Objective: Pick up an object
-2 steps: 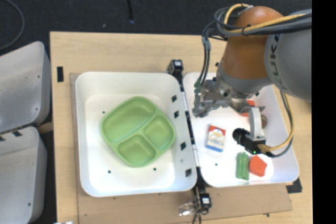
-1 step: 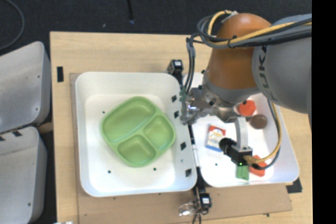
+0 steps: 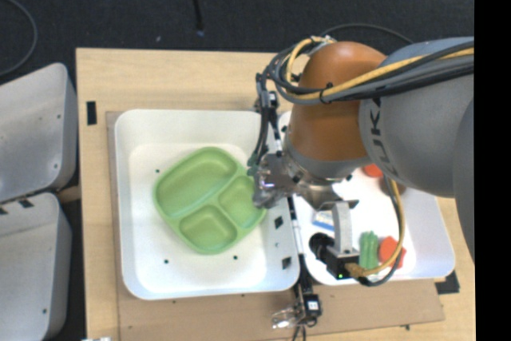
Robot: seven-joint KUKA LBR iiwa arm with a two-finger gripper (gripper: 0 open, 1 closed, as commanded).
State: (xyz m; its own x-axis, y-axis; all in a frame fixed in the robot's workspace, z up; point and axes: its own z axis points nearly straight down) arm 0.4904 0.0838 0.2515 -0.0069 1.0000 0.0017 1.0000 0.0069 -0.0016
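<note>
Camera view: gripper (image 3: 266,186) at green tray (image 3: 209,200) rt edge.

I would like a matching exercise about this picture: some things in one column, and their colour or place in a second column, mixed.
Things:
1. divided plate
2. left bin
3. wrist band
4. small block

Descriptions:
A. orange, above the gripper
B. light green, lying in the left bin
C. white, holds the plate
D. dark green, in the right bin

Pairs: 1-B, 2-C, 3-A, 4-D
</note>
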